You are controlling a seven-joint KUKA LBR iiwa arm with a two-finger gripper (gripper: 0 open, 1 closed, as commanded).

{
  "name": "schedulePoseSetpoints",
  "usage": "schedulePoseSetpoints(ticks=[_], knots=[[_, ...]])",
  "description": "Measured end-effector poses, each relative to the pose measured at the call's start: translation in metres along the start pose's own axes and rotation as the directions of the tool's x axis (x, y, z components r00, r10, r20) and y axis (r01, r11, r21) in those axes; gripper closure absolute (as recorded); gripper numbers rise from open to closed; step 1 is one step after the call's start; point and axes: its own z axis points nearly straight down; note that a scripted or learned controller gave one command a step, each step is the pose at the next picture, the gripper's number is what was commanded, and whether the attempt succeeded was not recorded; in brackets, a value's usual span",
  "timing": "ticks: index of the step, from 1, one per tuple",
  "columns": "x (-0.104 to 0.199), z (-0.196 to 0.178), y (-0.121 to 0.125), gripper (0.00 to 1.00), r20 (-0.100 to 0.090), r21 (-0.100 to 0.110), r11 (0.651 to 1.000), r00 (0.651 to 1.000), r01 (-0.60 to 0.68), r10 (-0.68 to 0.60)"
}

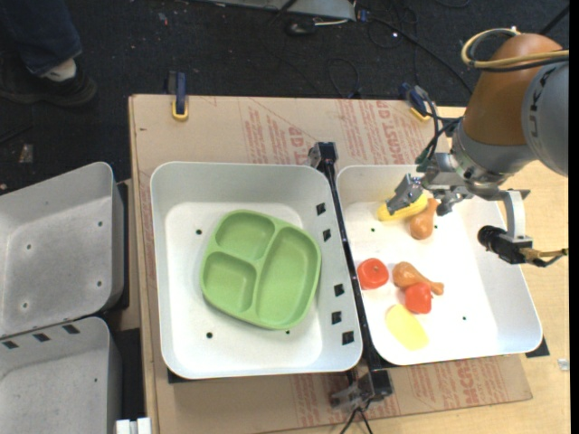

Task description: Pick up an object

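My gripper [425, 197] hangs over the back left part of the right bin [507, 333], open. A yellow banana-like piece [403, 209] lies right by its left finger, and a brown-orange rounded piece [422, 225] sits just below the gap between the fingers. I cannot tell whether either one is touched. Further forward in the same bin lie a red tomato [372, 273], an orange drumstick-shaped piece [415, 276], a small red piece [417, 299] and a pale yellow lemon-like piece [406, 326].
The left bin [181, 333] holds a green divided plate [261, 268]. A black divider rail [339, 242] runs between the bins. A black cable part [507, 242] of the arm hangs over the right bin's right side. Grey lids [54, 242] lie off the bench at left.
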Motion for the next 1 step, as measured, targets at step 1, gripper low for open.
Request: schedulePoseSetpoints(ticks=[1], knots=[[0.0000, 0.0000, 0.0000, 0.00, 0.000, 0.000, 1.000, 1.000, 0.000, 0.000]])
